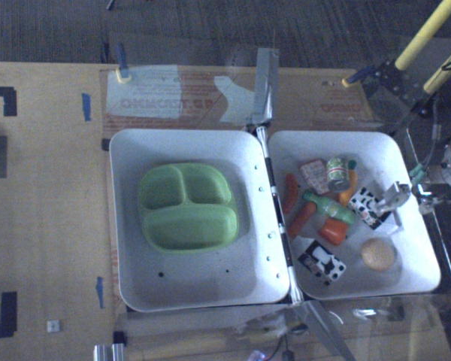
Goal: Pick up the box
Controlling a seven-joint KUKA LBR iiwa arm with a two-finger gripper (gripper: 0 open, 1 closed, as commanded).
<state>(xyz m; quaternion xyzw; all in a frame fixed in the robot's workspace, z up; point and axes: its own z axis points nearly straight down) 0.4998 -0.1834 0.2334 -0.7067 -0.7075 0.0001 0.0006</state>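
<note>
Gripper [395, 198] touching box [366, 207] (black-and-white)

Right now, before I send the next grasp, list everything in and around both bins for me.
Left bin: one, white, holds the plate.
Divided plate: one, green, three compartments, middle of left bin.
Right bin: one, white, holds the small items.
Black-and-white boxes: two; one near the front, one at the hand.
Can: one, green-labelled, toward the back.
Bun-like round item: one, tan, front right.
Toy vegetables: several, red, orange, green, centre.
Hand: metallic, right side of right bin, beside a box.
</note>
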